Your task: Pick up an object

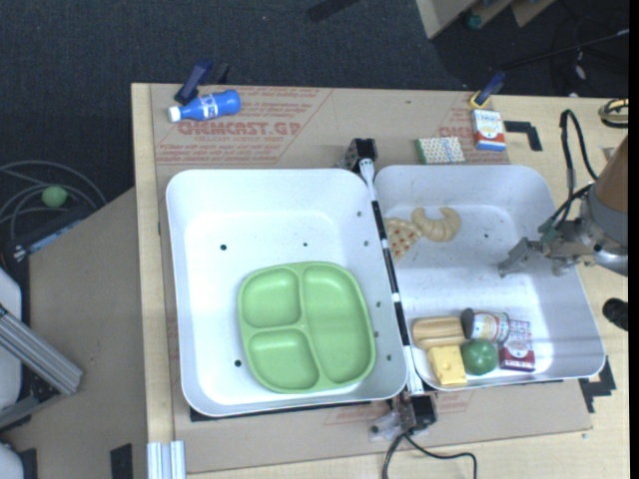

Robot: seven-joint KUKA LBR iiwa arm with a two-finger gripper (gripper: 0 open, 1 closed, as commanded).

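Observation:
My gripper [522, 255] hangs low over the right part of the right bin [519, 183], on the grey arm [607, 218] that comes in from the right. Nothing shows in it. To its left in the bin lie a tan croissant-shaped piece [435, 224] and a waffle-like piece [399, 235]. Along the bin's near edge lie a small bottle [486, 325], a green ball [480, 357], a yellow block [449, 365], a tan roll [437, 328] and a red packet [519, 349], all well below the gripper.
The left bin [185, 267] holds a green divided plate [305, 325]. On the bench behind the bins lie a blue-and-white bottle [205, 106] and two small boxes [440, 150] [487, 128]. A black cable [567, 158] loops near the arm.

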